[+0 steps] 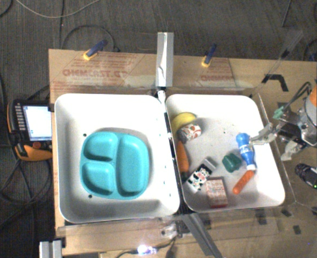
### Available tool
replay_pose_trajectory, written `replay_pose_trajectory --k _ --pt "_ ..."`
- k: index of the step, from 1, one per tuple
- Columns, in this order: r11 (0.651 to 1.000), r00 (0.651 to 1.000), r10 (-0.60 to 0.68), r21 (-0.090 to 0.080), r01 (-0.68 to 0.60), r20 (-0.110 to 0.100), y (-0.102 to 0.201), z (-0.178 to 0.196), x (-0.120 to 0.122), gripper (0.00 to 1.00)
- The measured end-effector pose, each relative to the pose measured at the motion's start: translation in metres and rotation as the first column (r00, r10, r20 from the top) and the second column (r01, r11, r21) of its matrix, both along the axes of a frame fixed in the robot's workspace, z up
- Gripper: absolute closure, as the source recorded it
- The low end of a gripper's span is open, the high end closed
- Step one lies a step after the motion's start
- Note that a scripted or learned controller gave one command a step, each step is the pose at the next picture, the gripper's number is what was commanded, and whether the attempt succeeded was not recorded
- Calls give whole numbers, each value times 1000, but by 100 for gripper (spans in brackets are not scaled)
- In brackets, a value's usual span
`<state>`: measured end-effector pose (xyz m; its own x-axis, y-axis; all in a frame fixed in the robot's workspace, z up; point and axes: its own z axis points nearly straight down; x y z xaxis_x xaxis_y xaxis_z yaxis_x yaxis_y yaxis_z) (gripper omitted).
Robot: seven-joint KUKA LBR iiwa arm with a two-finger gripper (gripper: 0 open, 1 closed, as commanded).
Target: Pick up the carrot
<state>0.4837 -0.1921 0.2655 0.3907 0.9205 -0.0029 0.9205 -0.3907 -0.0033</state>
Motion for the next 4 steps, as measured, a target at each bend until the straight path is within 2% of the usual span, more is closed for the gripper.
replay_pose_trajectory --k 1,2,3,4 --pt "921 921 389 4 -389 1 22 -122 54 0" --pt "922 922 388 6 -388 -1 22 -115 54 100" --pt "831 831 556 5 -556 1 62 -102 -1 100" --pt "730 730 683 4 -683 2 55 -164 22 100"
